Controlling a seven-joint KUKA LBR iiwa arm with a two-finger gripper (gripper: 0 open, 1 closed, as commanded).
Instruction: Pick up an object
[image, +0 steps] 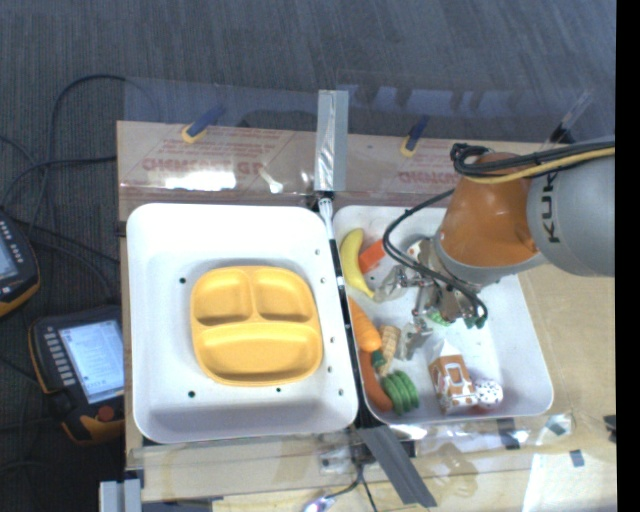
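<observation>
I hang my gripper (425, 325) over the right bin's (530, 370) middle, near the carrot (363, 325), its grasp impossible to tell.

Place: you are looking at a robotics lab test cell.
Arm: a grey KUKA arm (560, 215) reaches over your tabletop (240, 160).
Bins: two white bins (160, 330) sit side by side.
Gear: handheld control pendants (75, 365) and loose cables (60, 130) lie on grey carpet (300, 45).
</observation>
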